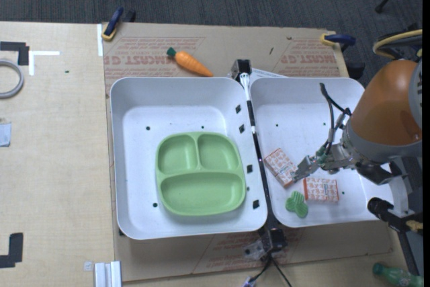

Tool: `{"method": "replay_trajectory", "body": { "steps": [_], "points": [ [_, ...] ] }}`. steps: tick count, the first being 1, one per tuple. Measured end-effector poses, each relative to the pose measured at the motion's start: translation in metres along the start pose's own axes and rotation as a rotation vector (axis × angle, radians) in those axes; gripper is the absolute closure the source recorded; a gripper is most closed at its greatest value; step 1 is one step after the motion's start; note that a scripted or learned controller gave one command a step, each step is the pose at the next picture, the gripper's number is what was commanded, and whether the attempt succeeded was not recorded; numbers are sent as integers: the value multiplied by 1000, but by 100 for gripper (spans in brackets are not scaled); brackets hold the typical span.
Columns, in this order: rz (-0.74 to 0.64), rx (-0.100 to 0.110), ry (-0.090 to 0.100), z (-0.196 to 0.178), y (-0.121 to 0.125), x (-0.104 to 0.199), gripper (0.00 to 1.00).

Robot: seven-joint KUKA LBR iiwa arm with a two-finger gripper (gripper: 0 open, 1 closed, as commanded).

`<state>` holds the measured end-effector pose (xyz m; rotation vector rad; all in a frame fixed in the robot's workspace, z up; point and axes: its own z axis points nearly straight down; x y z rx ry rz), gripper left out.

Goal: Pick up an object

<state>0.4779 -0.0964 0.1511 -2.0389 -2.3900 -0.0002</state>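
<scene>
Two bins sit side by side on a sheet of cardboard (222, 54), the left bin (127, 165) at nine o'clock of the right bin (295, 94), their rims touching. A divided plate (200, 173) lies in the left bin. In the right bin a small box (280, 167) lies near the shared rim; a second box (322, 191) lies at four o'clock of it, and a leafy toy (296, 204) lies at six o'clock of the first box. The gripper (310, 168) hangs between the two boxes. A carrot (191, 62) lies on the cardboard at twelve o'clock of the left bin.
</scene>
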Motion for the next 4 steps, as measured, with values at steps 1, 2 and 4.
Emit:
{"method": "replay_trajectory", "body": {
  "steps": [1,2,4],
  "points": [
    [-166,-14,-8,55,3,-9,0],
    [-243,0,-1,59,63,-14,0],
    [-224,-2,-2,-103,65,62,100]
  ]
}}
